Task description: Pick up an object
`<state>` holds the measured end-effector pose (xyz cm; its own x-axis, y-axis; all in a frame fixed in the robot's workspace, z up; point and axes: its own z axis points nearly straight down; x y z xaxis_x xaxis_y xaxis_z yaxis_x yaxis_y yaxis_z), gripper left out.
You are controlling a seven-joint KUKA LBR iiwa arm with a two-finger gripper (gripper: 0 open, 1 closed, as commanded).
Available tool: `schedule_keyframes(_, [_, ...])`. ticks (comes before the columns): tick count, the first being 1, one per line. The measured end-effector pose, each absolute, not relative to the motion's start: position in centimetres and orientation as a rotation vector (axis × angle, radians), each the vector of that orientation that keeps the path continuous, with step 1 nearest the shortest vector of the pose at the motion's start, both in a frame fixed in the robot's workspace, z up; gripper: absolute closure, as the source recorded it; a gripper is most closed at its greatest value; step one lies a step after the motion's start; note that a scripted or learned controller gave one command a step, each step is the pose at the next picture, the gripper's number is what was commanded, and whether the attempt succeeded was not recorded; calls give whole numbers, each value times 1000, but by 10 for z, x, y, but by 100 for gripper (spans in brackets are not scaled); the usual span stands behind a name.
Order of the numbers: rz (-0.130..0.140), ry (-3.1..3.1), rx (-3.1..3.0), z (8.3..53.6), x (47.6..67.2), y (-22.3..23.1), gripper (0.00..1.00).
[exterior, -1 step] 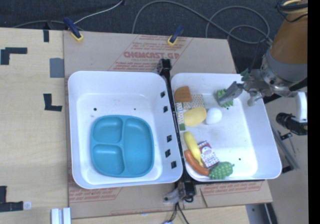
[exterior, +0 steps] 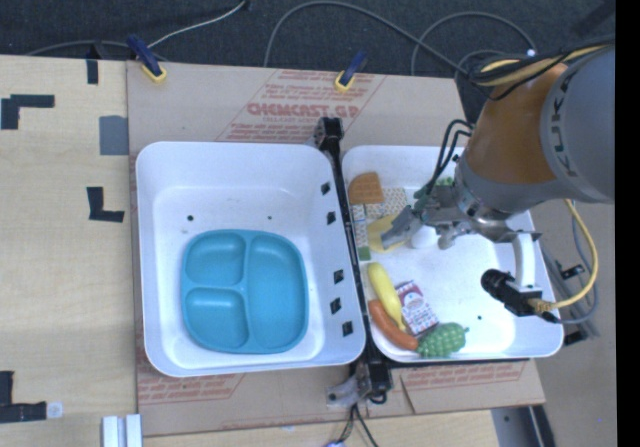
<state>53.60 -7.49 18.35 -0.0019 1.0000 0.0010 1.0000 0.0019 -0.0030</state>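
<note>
Reaching into the right bin (exterior: 520, 335)
Gripper (exterior: 400, 232) open, empty, over the yellow block (exterior: 381, 231); next: lower and close

The arm (exterior: 540, 135) hides part of the right bin (exterior: 470, 335), its fingers blurred

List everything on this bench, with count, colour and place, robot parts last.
Bins: two, white, side by side on the bench.
Divided plate: one, light blue, in the left bin.
Banana: one, yellow, right bin, near its left wall.
Carrot: one, orange-red, right bin, front left.
Packet: one, red and white, beside the banana.
Bumpy fruit: one, green, right bin, front edge.
Waffle-like piece: one, tan, right bin, back left.
Clamps: two, blue and yellow, on the cardboard's far edge.
Arm: one, grey and orange, over the right bin.
Tool: one, dark, low over the right bin.
</note>
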Motion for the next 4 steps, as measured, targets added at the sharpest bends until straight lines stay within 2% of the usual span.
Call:
schedule_keyframes(1, [4, -2218, -2219, 96, 482, -96, 0])
schedule_keyframes(2, [-3, -2224, -2222, 86, 515, -94, 0])
schedule_keyframes(3, [-5, -2226, -2224, 87, 562, -103, 0])
schedule_keyframes(4, [-2, -2226, -2222, 86, 655, -94, 0])
